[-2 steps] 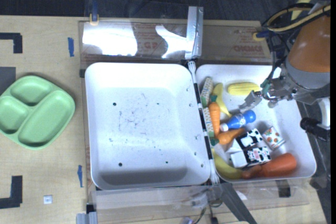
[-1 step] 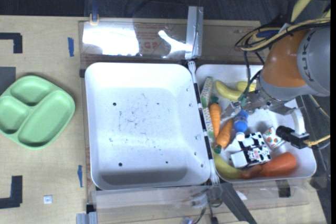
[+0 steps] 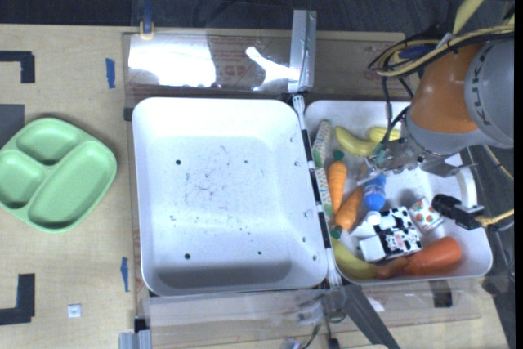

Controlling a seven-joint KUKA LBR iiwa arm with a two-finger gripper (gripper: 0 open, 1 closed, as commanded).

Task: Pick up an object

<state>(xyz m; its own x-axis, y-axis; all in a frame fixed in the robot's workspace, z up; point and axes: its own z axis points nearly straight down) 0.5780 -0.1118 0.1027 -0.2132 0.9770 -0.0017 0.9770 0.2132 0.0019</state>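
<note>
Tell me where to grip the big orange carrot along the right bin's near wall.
Probably its thick middle, coming straight down with fingers across its width. It lies flat, long axis along the right bin's near wall; its left end touches the black-and-white box.

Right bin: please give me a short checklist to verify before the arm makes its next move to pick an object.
1. Objects available in the right bin: ok; carrots, bananas and a black-and-white box lie there.
2. Gripper above that bin: ok.
3. Object between the fingers: cannot tell.
4. One target free of neighbours: not ok, the items crowd together.
5. Left bin has bare floor for a drop: ok.
</note>
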